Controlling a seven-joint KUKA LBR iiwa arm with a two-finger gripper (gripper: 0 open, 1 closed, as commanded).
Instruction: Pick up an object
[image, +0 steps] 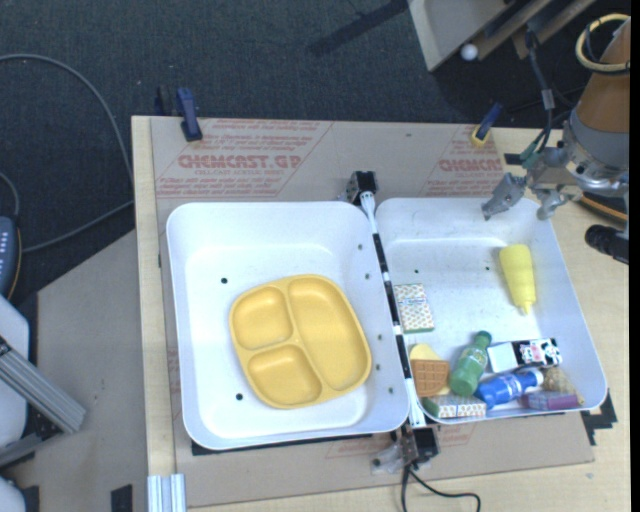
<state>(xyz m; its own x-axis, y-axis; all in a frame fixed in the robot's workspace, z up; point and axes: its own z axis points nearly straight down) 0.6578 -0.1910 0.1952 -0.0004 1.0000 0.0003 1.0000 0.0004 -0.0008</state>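
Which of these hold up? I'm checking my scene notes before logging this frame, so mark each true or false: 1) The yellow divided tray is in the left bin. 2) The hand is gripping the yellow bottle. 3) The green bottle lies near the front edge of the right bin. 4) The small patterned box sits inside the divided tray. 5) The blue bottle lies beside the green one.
1) The yellow divided tray is in the left bin: true.
2) False. The hand is above the right bin's far edge, apart from the yellow bottle.
3) The green bottle: true.
4) False. The small patterned box lies in the right bin, by the divider.
5) The blue bottle: true.
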